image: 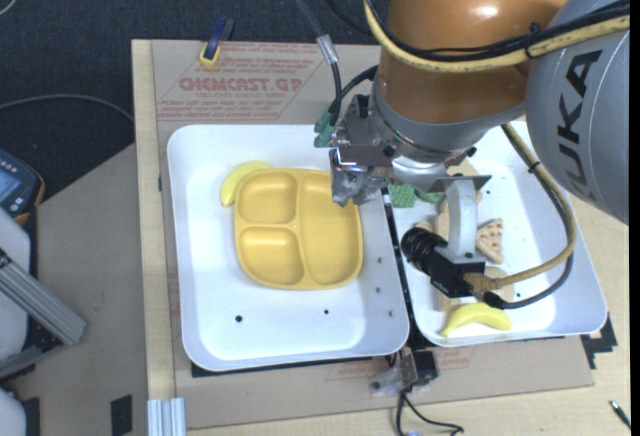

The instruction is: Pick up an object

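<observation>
The yellow divided plate (298, 240) lies flat in the middle of the left bin (200, 254), three compartments up, with a yellow banana (238, 180) touching its rim at about 10 o'clock. It looks like light, stiff moulded plastic, smooth and likely slippery; my guess is that the raised outer rim or one of the ridges between compartments gives the only purchase, since the flat wells offer nothing to pinch. At the plate's 1 o'clock corner the gripper (349, 186) sits low, just over or against the rim; I cannot tell how far its fingers are parted, nor whether anything is between them. Further right, the right bin (580, 299) holds a second yellow banana (476, 318) at its 6 o'clock edge, a pale bread-like piece (489, 238) near the centre, and something green (412, 194) under the wrist at 11 o'clock
</observation>
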`<act>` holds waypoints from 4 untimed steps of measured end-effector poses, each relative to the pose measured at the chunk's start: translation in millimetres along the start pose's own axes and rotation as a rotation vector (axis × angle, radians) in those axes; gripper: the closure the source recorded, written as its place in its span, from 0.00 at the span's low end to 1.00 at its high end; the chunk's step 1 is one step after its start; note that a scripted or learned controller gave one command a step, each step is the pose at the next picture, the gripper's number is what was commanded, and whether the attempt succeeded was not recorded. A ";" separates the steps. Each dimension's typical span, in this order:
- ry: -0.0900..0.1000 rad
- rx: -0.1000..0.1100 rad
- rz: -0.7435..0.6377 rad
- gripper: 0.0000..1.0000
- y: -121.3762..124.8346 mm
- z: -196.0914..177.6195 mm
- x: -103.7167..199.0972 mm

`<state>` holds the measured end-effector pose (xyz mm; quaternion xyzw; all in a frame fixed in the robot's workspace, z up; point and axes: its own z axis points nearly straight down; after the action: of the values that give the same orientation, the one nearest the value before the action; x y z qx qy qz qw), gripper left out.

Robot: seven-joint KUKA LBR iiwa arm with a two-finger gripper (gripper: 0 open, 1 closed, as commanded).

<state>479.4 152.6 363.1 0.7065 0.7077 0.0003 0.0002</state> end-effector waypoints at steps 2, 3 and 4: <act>0.000 -0.004 -0.001 1.00 0.8 -20.1 1.0; 0.001 -0.006 -0.002 1.00 1.3 -30.2 1.5; 0.000 -0.008 -0.003 1.00 1.7 -40.3 2.1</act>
<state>481.1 154.6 403.4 0.7054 0.7088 0.0032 0.0027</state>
